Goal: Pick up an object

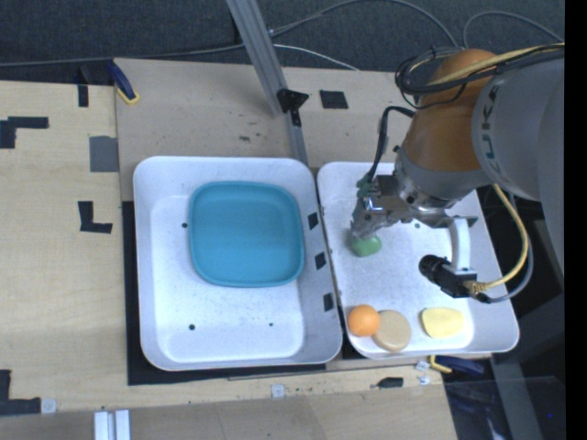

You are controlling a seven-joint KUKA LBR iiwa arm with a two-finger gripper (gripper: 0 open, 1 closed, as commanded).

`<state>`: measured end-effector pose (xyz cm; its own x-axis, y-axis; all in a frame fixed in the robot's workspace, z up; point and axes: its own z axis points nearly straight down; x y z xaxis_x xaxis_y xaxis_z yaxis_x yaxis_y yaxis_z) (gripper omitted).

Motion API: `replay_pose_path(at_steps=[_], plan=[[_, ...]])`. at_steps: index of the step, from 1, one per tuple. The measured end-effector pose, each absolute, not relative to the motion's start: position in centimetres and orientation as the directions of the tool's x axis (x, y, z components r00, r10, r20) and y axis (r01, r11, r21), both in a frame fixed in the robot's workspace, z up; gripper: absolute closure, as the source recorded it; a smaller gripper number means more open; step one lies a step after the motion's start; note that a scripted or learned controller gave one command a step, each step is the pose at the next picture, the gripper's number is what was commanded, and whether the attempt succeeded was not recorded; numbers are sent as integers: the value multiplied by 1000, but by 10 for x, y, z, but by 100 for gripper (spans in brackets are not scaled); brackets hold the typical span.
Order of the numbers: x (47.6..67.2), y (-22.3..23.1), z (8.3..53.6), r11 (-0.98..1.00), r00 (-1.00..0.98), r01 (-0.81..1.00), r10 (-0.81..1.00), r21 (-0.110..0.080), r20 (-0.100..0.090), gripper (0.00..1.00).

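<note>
Lower right of frame, near edge of the right shallow white bin (491, 337): small orange ball (364, 320), round tan disc (393, 329) touching it on the right, flat yellow piece (442, 322) a bit further right. All three sit in a row, well apart from the gripper.

Mid-right: two-finger gripper (368, 230) points down at the small green rounded object (364, 245), which lies in the upper left part of the right bin, close to the wall shared with the left white bin (151, 264). Green object sits directly under the fingertips, touching or just below them. Grip state: cannot tell, fingertips blur into the object. No clear long axis, looks roundish. Likely target; next move judged mostly vertical.

Centre-left: light blue square plastic plate (246, 233) in the left bin.

Upper right: grey arm with orange band (449, 131).
</note>
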<state>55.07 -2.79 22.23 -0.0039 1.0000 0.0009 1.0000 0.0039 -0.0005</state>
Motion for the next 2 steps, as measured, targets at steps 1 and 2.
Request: replay_pose_path(at_steps=[1,2], plan=[[546,16,221,4,-4,1000,1000,-1,1,100],[548,78,221,6,-6,1000,1000,-1,1,100]])
